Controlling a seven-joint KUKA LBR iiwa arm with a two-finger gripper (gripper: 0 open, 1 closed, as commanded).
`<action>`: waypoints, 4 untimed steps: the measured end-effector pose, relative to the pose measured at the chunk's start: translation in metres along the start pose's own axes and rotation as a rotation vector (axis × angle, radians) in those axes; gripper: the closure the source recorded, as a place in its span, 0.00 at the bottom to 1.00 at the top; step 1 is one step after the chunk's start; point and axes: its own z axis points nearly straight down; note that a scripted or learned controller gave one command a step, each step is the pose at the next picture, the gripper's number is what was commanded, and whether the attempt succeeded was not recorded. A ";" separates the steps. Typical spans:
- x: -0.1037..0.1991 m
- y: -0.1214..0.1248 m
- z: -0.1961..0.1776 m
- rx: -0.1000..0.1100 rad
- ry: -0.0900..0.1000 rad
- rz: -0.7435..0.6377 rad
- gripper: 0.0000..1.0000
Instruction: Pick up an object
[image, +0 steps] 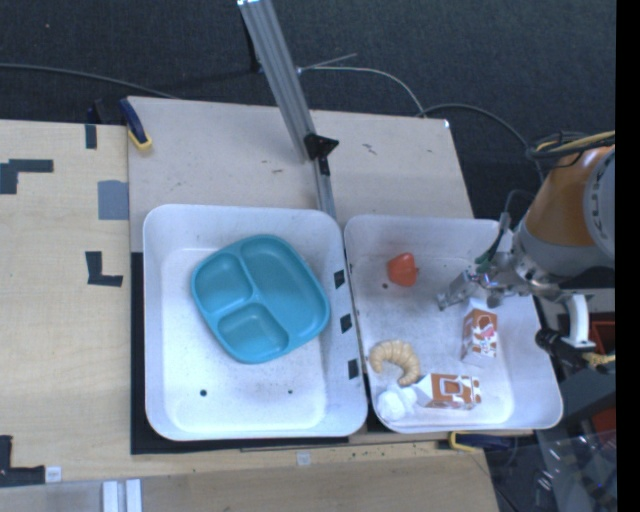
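Note:
The right bin (430, 232) holds several small objects. A red rounded piece (402, 268) lies near its back left. A tan croissant (397, 358) lies at the front left, with a small white lump (395, 403) just in front of it. Two white-and-orange cartons are here: one (481, 333) upright near the right wall, one (452, 391) lying flat at the front. My gripper (466, 290) hangs low over the bin's right middle, just behind the upright carton and to the right of the red piece. Nothing is seen held in it.
The left bin (170, 390) carries a blue divided plate (262, 297). A grey metal pole (290, 90) slants down from the back to the seam between the bins. The arm's orange band (565, 205) sits beyond the right bin's edge.

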 end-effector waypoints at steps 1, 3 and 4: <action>0.001 0.000 0.032 -0.006 -0.003 0.000 0.00; 0.000 -0.006 -0.040 -0.011 -0.003 0.001 1.00; 0.000 -0.012 -0.101 -0.012 -0.003 0.001 1.00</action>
